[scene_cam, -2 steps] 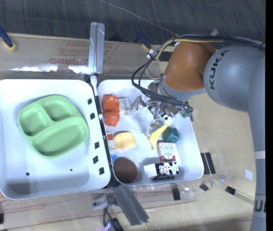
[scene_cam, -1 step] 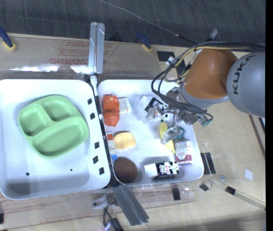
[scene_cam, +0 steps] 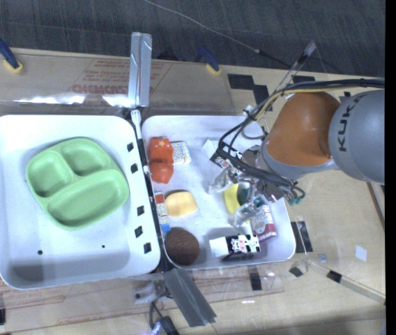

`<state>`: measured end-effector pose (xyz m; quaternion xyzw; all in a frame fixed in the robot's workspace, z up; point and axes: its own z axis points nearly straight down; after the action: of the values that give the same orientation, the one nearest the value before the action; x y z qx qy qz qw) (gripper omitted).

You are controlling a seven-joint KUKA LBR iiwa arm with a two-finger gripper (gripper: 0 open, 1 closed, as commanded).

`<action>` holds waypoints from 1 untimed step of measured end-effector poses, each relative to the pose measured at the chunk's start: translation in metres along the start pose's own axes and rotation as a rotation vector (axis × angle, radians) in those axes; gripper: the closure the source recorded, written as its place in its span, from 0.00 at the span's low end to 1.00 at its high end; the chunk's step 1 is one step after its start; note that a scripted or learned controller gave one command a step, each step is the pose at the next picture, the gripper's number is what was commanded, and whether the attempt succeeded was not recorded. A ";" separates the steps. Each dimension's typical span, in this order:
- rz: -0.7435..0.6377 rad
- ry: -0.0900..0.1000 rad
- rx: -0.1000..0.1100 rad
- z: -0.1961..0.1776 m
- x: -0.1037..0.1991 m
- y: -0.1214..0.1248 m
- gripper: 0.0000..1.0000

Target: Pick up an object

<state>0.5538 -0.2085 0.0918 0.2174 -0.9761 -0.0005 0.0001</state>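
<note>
Bench (scene_cam: 58, 75): wood, plastic-sheeted, dark carpet beyond | left bin (scene_cam: 3, 187): green tray (scene_cam: 77, 181) | right bin (scene_cam: 191, 131): assorted items | gripper (scene_cam: 243, 197): low over right bin, grip state unclear

The left bin (scene_cam: 3, 208) has open floor along its lower edge and right side; a green tray (scene_cam: 77, 181) fills its middle. The right bin (scene_cam: 184, 125) is crowded: tomato (scene_cam: 160, 159), yellow lump (scene_cam: 180, 204), brown ball (scene_cam: 182, 246) and carton (scene_cam: 235, 246) line its left and lower parts. The arm (scene_cam: 309, 135) covers its right half. Bare floor remains at upper centre.
</note>
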 end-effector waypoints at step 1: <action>-0.007 -0.003 0.001 -0.011 -0.003 0.001 1.00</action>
<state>0.5560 -0.2065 0.1028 0.2206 -0.9754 -0.0002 -0.0016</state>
